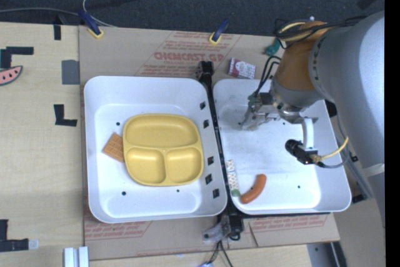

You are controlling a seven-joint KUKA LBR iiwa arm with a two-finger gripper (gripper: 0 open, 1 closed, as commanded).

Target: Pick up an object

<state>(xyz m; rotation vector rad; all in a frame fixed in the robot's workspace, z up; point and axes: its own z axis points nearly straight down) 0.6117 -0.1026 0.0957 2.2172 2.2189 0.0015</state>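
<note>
Orange-brown sausage-shaped obj point(254, 189) lay flat, slightly curved, near front-left corner of right bin point(325, 197). Yellow 3-compartment plate point(164, 148) sat in left bin point(100, 134), over tan cracker point(114, 147).

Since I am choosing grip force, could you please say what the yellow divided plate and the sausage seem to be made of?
Yellow divided plate: likely moulded plastic, with a smooth matte surface and rounded compartment ridges.
Sausage: probably toy plastic or rubber, orange-red with a slight sheen; real food cannot be ruled out.
</note>
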